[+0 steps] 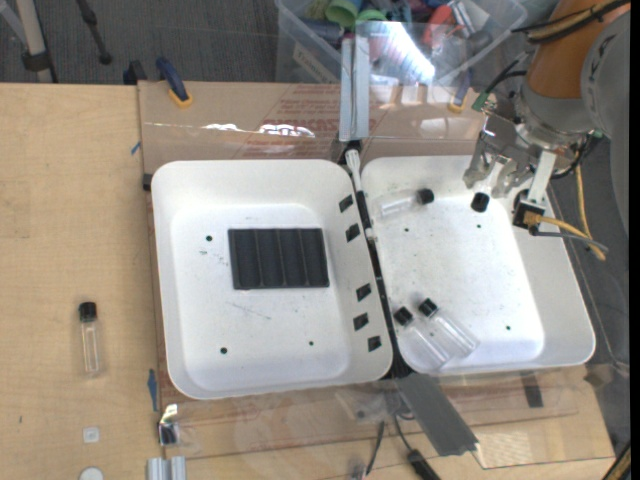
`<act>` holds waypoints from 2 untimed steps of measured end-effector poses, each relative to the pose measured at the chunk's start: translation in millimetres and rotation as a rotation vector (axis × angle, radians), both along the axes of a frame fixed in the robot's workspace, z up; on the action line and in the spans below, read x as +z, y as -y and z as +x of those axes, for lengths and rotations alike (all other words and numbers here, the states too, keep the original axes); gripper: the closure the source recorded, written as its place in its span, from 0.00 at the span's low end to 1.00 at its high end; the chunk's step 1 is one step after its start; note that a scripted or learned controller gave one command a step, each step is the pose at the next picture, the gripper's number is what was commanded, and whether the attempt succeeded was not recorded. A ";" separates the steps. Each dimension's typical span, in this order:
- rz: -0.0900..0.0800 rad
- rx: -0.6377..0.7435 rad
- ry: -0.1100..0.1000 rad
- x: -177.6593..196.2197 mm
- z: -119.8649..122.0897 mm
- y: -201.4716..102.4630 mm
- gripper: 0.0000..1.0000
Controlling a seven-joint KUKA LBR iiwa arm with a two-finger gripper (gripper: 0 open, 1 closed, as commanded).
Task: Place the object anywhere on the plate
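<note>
While the arm (pixel 585 38) reaches in from the upper right, wrist bent down over the far right corner of the right bin (pixel 560 318), the gripper (pixel 497 180) hangs just above the bin floor with its fingers spread apart and nothing between them. The black ribbed plate (pixel 279 258) lies flat mid-floor in the left bin (pixel 180 358); clear vials with black caps lie in the right bin, one (pixel 405 203) near the gripper at the far edge, two (pixel 432 330) at the near left, all well apart from the plate. Another vial (pixel 90 336) lies on the bench (pixel 60 218), left of both bins.
</note>
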State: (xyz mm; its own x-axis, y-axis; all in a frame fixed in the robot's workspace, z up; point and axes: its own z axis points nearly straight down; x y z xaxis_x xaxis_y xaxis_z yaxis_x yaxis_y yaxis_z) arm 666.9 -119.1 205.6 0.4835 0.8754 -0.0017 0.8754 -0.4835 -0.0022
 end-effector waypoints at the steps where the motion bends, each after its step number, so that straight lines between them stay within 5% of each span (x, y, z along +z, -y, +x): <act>1: 0.002 -0.148 -0.003 -22.3 -56.4 -64.9 1.00; 2: 0.001 -0.369 -0.004 -14.8 -91.7 -125.3 1.00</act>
